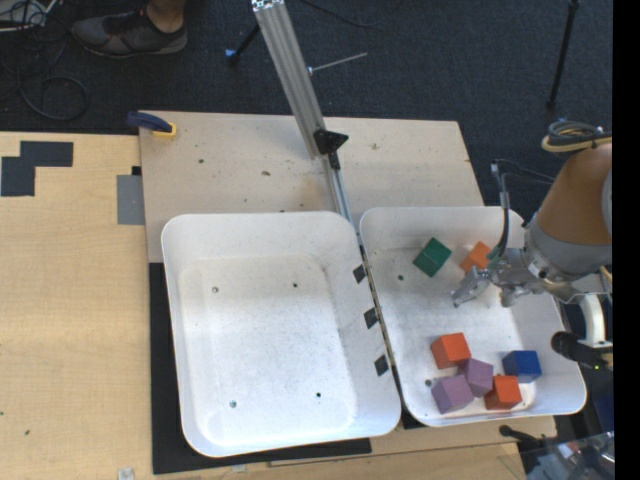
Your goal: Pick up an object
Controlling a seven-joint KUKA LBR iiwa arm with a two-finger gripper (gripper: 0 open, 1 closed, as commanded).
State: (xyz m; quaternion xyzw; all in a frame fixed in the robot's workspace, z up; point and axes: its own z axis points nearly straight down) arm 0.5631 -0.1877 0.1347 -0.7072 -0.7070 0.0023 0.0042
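where blocks crowd: green block [433, 256] beside fingers [470, 290]

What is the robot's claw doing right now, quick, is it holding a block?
Gripper: above the right bin, beside an orange block; no block seen between its fingers, and open or closed cannot be told.

The pale, speckled wooden surface [240, 163] carries two shallow white plastic bins side by side, the left bin [190, 268] touching the right bin [560, 393]. A small blue-and-yellow clamp [150, 123] sits at its far left corner.
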